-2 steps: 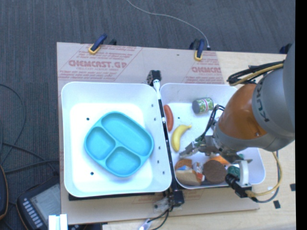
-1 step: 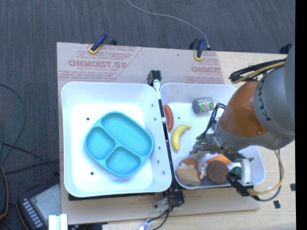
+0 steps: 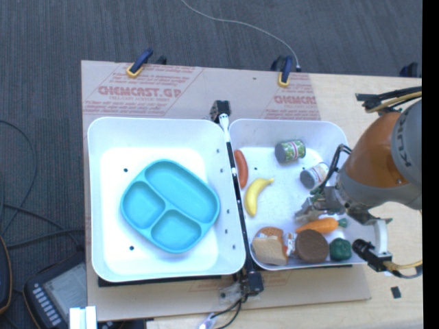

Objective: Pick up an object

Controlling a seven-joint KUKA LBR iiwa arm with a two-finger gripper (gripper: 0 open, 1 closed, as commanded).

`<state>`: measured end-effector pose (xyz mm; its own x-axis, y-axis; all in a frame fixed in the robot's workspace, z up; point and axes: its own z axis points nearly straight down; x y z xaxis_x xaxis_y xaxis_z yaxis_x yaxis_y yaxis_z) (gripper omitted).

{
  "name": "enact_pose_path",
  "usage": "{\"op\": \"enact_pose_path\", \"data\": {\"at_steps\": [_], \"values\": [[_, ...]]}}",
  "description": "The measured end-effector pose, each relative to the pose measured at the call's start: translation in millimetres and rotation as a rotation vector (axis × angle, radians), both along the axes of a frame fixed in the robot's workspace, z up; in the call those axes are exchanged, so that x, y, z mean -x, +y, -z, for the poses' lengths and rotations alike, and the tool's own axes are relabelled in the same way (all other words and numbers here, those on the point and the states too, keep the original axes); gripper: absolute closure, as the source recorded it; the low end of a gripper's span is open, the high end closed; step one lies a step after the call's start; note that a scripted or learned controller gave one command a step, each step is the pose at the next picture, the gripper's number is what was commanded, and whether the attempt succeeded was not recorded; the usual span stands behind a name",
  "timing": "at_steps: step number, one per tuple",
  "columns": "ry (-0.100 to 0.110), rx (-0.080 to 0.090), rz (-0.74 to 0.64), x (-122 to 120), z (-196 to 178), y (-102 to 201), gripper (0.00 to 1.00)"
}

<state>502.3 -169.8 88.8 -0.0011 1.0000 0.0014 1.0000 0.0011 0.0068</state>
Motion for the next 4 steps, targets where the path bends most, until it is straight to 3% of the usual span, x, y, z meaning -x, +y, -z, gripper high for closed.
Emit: {"op": "enact_pose_path", "data": {"at_steps": [1,2,3,4], "values": [[-0.002,0.005,0.001,-58,0,30,1.00],[0.007,0.004,0.002,-18,-26,-50,1.00],[0.010,-0.006,-0.002,-19,-26,-46,0.00],[-0.003,0.009,0.003,16,1,-9,0.00]]}}
